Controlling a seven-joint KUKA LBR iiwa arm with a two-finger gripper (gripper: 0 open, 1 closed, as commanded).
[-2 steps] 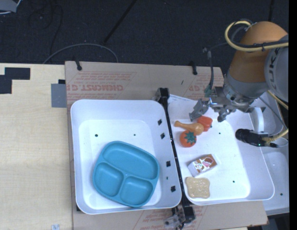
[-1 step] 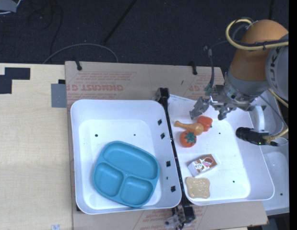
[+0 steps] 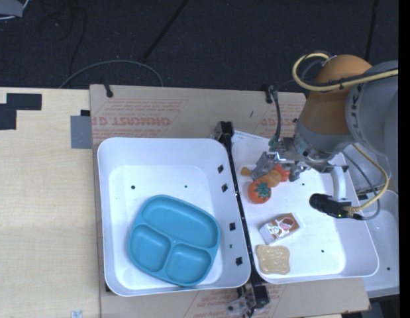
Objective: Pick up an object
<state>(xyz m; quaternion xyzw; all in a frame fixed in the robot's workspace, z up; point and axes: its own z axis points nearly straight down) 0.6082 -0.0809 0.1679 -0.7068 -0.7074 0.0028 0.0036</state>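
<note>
Cardboard (image 3: 191, 114) beneath both bins bears unreadable reversed print; in the right bin (image 3: 337, 257) a red tomato toy (image 3: 260, 191) sits just beside the hand (image 3: 279, 164), grip state untellable

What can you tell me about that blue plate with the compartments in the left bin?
The blue divided plate looks like smooth moulded plastic, all one light blue, with rounded corners and a raised rim. Ridges split it into three compartments: one large along its upper side, two smaller along its lower side. It lies flat and right way up on the floor of the left bin, turned at a slant to the bin's walls, towards the lower right part. Nothing sits in it, and only the bin touches it.
</note>
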